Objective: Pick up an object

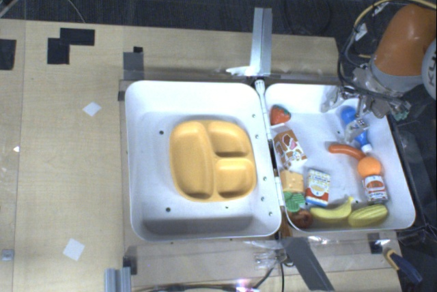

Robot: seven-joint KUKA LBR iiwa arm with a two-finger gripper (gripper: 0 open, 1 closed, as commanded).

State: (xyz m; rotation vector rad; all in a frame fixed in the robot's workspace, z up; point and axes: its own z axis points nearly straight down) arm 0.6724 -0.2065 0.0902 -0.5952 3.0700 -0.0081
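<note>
**Arm parked over the far right corner of the toy-food bin**

Two shallow white bins side by side on the wooden bench. Left bin (147, 147): just a yellow plastic divided tray (212, 159), three compartments, sitting about in the middle.

Right bin (403, 205): packed with toy food. Red strawberry (279, 114) up near the dividing wall, a small printed snack pouch (289, 149) just below it, then a pale yellow block (291, 181) and a green leafy piece (294, 200). Little white carton with red print (317, 187) next to those. Yellow banana (330, 210) along the near wall, yellow-green pepper-ish thing (368, 215) beside it, touching or nearly. Orange-capped bottle with a red label (372, 180) standing toward the right wall. Orange-red hot dog (347, 150) lying at a slant mid-bin, with a blue and white bottle (356, 125) just above it.

Grey arm with the orange band reaching in from the right, gripper (360, 106) down at the bin's far right corner, right over the blue bottle. Fingers too cluttered with cables and hardware to read, so can't tell how wide they are or whether anything is between them.
</note>
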